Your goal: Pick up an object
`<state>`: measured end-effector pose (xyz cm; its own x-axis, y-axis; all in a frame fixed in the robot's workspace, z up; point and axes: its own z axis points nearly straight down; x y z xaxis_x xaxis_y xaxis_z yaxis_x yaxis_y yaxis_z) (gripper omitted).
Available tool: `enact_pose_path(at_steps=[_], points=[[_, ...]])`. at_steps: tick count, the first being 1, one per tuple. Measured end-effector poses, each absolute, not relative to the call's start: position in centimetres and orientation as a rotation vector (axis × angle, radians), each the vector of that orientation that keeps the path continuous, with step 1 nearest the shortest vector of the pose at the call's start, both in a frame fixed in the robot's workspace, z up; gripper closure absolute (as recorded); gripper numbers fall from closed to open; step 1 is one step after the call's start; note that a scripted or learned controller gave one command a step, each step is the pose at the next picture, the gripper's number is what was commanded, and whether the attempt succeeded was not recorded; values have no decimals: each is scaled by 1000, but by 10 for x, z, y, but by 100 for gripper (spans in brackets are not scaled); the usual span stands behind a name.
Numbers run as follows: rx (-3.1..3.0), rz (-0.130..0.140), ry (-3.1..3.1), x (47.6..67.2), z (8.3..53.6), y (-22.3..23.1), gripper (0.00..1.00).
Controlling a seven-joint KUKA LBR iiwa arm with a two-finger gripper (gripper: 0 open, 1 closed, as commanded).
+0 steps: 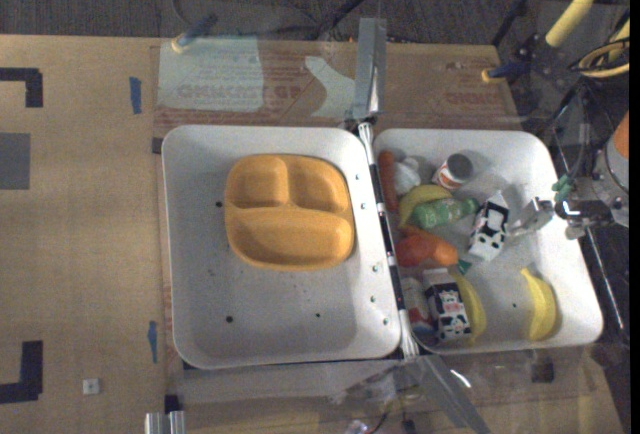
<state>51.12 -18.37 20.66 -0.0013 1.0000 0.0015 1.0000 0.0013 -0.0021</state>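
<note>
The right bin (575,252) holds several toy foods. A black-and-white cow-print carton (488,228) lies tilted near its middle, and a second one (449,309) sits at the front beside a yellow banana (472,310). Another banana (541,303) lies at the front right. A green bottle (441,213), a yellow piece (424,194), an orange carrot (428,248), a thin carrot (386,172) and a small can (458,169) crowd the left half. My gripper (536,215) reaches in from the right, low over the bin and just right of the tilted carton.
The left bin (200,302) bears an orange divided plate (290,211) in its back half. A metal divider (382,232) runs between the bins. The arm's wrist (598,207) hangs over the right bin's right rim. Cables and stands lie beyond the bench.
</note>
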Motion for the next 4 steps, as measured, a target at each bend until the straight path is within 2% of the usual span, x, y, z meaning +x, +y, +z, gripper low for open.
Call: enact_pose_path(at_steps=[1, 2, 3, 4], points=[[-2238, 2, -2201, 537, 121, -149, 0], [-2512, -3, -1889, 554, 136, -113, 0], [-2645, -14, -1704, 559, 91, -175, 0], [-2442, -1, -1976, 561, 86, -147, 0]])
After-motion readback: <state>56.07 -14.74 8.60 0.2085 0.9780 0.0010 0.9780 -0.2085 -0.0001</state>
